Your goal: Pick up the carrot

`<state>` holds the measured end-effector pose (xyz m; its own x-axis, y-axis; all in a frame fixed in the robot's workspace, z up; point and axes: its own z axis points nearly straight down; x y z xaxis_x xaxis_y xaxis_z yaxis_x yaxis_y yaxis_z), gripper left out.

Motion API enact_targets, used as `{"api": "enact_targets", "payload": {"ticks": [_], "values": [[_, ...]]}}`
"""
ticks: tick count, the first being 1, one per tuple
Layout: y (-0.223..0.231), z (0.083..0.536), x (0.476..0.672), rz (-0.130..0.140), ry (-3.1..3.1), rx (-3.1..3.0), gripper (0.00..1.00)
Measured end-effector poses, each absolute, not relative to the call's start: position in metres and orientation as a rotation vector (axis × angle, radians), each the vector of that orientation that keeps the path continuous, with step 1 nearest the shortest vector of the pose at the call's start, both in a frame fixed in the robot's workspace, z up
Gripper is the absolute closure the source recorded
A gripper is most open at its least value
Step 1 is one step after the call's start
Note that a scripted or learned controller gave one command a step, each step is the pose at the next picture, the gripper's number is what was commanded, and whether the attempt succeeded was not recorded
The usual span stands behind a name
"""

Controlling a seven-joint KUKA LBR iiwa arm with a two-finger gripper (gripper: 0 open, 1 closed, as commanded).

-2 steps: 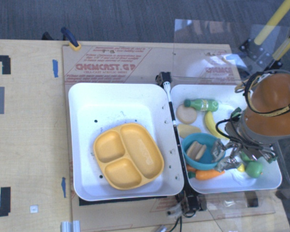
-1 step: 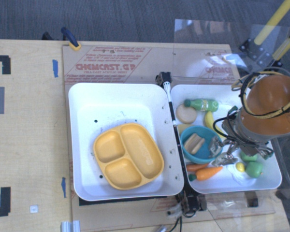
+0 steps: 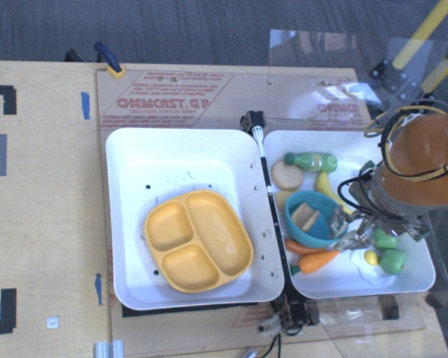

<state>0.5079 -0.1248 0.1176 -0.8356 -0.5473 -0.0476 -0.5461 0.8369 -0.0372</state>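
Note:
The carrot is orange with a green tip at its left end. It lies flat near the front edge of the right bin, just below the blue bowl. My gripper hangs low over the right bin, a little above and to the right of the carrot's thick end, close beside the bowl's right rim. The grey arm with its orange band covers the bin's right side. Nothing can be seen held in the gripper.
The blue bowl holds a tan block. Around it lie a green bottle, a beige round piece, a banana, a lemon and green vegetables. A yellow divided plate sits in the left bin.

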Motion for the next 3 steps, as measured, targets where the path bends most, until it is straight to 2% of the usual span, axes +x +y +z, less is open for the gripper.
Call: {"api": "enact_targets", "payload": {"ticks": [1, 2, 3], "values": [[-0.129, 0.107, 0.501, -0.028, 2.979, -0.880, 0.00], [-0.112, 0.094, 0.495, -0.017, 3.023, -0.778, 0.00], [-0.127, 0.093, 0.497, -0.017, 2.886, -1.170, 0.00]]}}
